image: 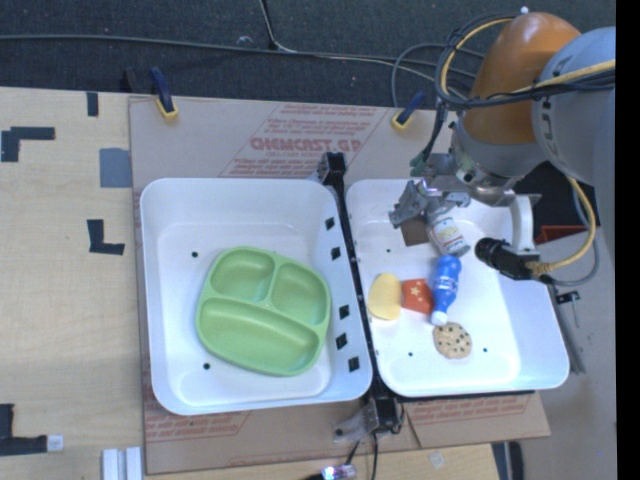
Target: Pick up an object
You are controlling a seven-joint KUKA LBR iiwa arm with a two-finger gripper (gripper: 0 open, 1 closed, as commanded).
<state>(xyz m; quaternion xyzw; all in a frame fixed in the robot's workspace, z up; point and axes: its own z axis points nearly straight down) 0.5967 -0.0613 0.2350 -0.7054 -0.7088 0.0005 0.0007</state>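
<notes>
Two fingers of the gripper (418, 208) are pointing down into the far part of the right bin (540, 353), but whether they are spread or pressed together I cannot tell, because the metal is blurring into a dark brown patch (413, 234) just beneath it. Nothing is visibly sitting between the fingers.

Just beside the gripper, toward the bin's middle, a small white bottle with a yellow band (447, 236) is lying tilted. Directly nearer the camera from it, a blue bottle (445, 284) is lying with its white cap end (438, 317) toward the near rim. A red block (417, 296) is touching the blue bottle's side, and a pale yellow lemon-like piece (384, 297) is resting against the red block. A chocolate-chip cookie (452, 341) is sitting just past the bottle's cap. Across the black divider (345, 268), the left bin (160, 268) is holding a green sectioned plate (265, 311).

Any of these objects would satisfy the task, and the white bottle looks like the nearest candidate. To do this well, I judge the gripper should be centring over the bottle's body, turning so the fingers are straddling its narrow width rather than its length, descending until the tips are passing its widest part, then squeezing. The round body may be rolling away, so a slow, square approach matters.
</notes>
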